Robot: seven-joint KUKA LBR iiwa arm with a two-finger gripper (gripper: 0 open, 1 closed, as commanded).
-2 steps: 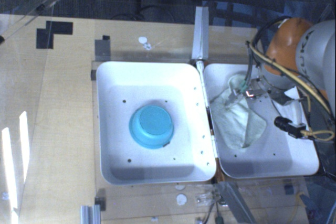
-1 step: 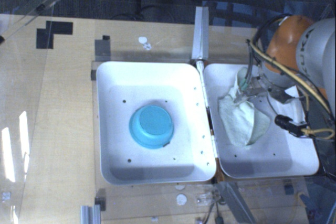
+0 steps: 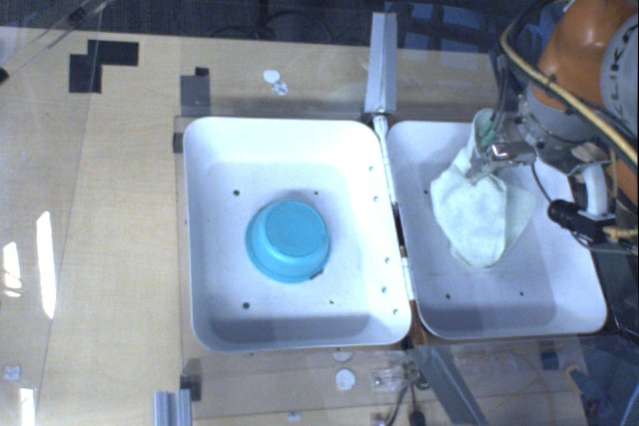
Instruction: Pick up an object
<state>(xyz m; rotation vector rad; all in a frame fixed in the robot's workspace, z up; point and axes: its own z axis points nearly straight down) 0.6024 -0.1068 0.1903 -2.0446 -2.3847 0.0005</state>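
White cloth [image 3: 477, 214] bunched in right bin [image 3: 559, 314], top corner pinched in hand [image 3: 491, 155], blue bowl [image 3: 289, 240] upside down in left bin [image 3: 215, 214].

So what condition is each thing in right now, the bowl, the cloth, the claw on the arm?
Round blue plastic bowl: upside down, flat in the left white bin.
Crumpled white cloth: bunched up in the right white bin, its top corner drawn up to the gripper.
Two-finger metal gripper: at the cloth's top corner, which appears pinched between its fingers.

no readable text, no labels, no brands, no numbers anywhere
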